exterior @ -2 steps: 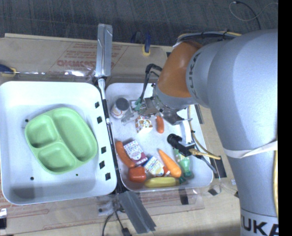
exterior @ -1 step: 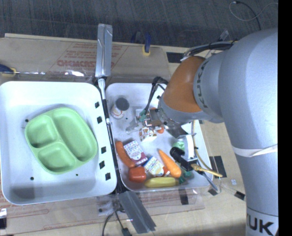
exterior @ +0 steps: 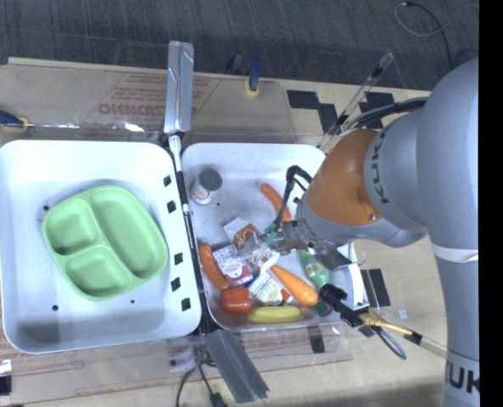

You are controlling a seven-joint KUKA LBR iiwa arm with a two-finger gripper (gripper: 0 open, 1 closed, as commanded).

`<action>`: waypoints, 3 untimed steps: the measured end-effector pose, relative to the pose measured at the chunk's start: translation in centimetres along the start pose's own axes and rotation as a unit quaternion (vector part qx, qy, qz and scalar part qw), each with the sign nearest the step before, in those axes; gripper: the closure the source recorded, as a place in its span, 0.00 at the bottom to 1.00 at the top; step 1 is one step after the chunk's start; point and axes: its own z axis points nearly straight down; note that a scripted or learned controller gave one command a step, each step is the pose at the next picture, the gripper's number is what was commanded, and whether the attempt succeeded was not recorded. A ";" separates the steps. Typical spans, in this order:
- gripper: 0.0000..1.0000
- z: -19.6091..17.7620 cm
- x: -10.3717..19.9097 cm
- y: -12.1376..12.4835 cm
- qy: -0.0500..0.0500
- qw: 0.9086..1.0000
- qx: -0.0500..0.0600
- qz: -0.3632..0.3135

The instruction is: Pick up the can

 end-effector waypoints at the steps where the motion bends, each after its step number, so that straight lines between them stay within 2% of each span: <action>1: 0.00 -9.2 5.0 8.2 0.002 0.995 0.011 0.101; 2: 0.00 -5.6 2.5 -2.8 0.003 0.992 0.013 0.123; 3: 0.00 -8.5 0.5 8.2 0.002 0.985 0.011 0.170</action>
